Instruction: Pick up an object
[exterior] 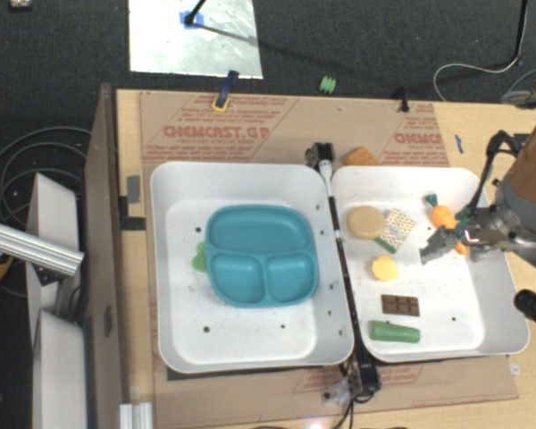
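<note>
Reaching in from the right, wrist low, gripper (440, 242) angled leftward and down; finger state unclear.

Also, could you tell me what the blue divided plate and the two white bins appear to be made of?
The blue divided plate looks like moulded plastic with a matte finish: uniform colour, rounded compartment ridges and soft edges. The white bins also appear to be plastic, smooth and slightly glossy, with rounded corners and shallow formed walls; thin sheet metal cannot be ruled out from this view.

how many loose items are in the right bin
6: round tan cookie, patterned square packet, yellow round piece, brown chocolate bar, green pickle-shaped toy, orange carrot toy. The pincer may hide others.
</note>
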`<action>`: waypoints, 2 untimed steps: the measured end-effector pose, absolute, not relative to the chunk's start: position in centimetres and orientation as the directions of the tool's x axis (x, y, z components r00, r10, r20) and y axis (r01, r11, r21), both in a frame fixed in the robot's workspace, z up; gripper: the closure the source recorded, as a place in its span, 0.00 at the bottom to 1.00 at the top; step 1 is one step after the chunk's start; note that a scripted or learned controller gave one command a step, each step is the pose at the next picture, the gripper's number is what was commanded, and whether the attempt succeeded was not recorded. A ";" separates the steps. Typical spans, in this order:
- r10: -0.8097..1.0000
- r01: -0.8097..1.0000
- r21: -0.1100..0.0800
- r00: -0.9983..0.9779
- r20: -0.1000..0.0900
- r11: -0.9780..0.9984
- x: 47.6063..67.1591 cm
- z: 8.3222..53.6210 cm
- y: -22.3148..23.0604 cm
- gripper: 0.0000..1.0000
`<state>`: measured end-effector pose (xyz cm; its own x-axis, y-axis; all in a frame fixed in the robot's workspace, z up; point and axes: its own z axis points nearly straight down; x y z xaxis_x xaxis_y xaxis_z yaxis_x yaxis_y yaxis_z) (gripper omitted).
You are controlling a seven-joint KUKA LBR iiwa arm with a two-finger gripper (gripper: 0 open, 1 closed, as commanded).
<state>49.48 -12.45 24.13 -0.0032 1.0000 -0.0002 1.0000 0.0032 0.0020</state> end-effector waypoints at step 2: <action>1.000 1.000 0.003 -0.001 0.001 0.001 48.7 9.9 -11.5 1.00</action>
